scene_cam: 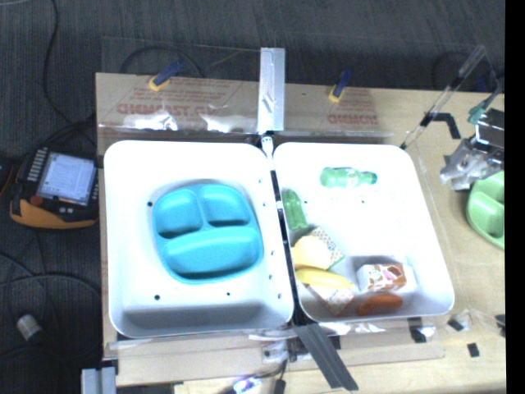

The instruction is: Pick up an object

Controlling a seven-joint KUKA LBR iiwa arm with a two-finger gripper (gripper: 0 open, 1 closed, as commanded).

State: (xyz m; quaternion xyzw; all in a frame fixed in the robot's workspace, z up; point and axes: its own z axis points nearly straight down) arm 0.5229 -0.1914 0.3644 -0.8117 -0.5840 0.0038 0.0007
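The right bin (410,220) holds several small items. A pale green translucent bottle (349,176) lies on its side near the far wall. A dark green cylinder (293,210) rests along the left wall. In the near part lie a yellow banana (326,281), a yellow patterned piece (316,249), a small red and white carton (381,276) and a reddish sausage shape (379,304), all crowded together. The left bin (131,286) holds a blue divided plate (207,230) in its middle.
A metal post (271,89) stands behind the seam between the bins. On the bench at the right sit a light green object (490,208) and a grey metal fixture (474,158). A handheld screen unit (57,183) lies on the floor at the left.
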